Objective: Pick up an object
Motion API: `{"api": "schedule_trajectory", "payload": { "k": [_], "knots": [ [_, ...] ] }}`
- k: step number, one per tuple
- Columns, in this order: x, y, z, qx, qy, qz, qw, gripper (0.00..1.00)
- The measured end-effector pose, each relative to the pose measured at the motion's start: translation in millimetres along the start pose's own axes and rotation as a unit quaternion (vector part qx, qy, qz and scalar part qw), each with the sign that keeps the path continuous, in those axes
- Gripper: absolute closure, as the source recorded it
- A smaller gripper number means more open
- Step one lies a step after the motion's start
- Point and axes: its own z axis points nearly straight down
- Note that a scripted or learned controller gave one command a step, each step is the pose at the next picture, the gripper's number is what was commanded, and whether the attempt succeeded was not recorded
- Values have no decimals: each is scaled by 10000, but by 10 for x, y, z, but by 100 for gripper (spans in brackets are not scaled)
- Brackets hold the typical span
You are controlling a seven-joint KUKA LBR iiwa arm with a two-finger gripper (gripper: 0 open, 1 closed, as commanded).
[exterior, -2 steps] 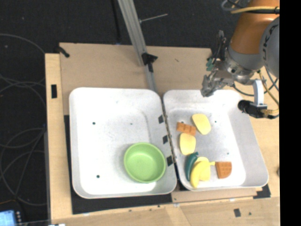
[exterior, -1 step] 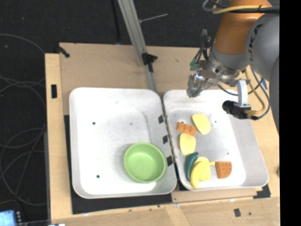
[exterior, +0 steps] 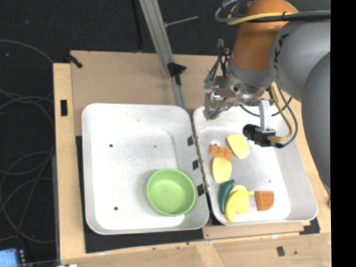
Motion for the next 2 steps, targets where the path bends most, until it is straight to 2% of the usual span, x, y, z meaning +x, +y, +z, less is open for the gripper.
{"api": "schedule_trajectory", "payload": {
  "k": [2],
  "knots": [
    [1018,36,174,5,1,-5,10000,100]
  ]
}}
